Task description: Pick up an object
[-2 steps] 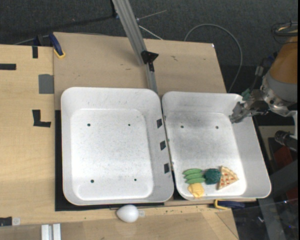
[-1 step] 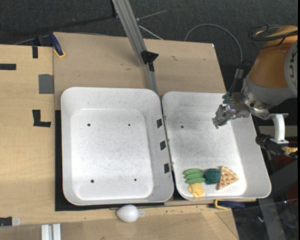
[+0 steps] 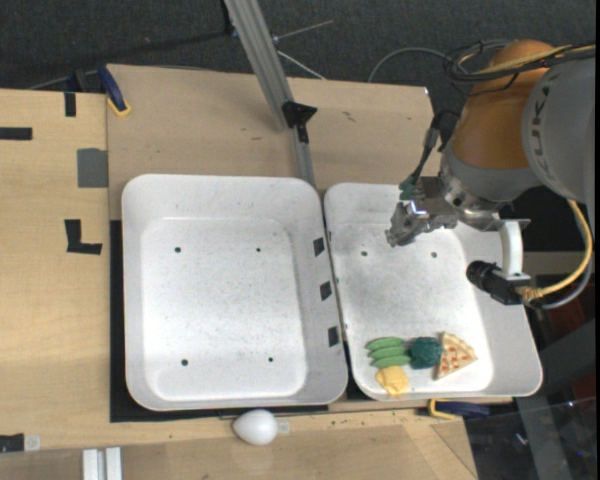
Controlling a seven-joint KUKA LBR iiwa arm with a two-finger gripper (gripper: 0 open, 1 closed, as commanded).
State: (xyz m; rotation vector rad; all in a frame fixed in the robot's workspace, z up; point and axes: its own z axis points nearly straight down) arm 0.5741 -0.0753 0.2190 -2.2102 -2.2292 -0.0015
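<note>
Gripper [image 3: 404,225], dark metal, hangs over the far part of the right bin [image 3: 380,268]; whether it is wide or narrow cannot be told, and nothing shows between its tips. Left of it lies the larger left bin [image 3: 220,288], a speckled white tray with rounded corners. Near the right bin's near edge sit a triangular pizza slice toy [image 3: 454,354], ridged green pods [image 3: 386,350], a bumpy teal lump [image 3: 424,350] and a yellow piece [image 3: 392,378], touching. A smooth white egg shape [image 3: 255,427] rests on the wooden bench [image 3: 40,298].

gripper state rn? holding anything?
Gripper: cannot tell open or shut; nothing visibly held. It sits above the right bin, apart from the toys at its near end.
</note>
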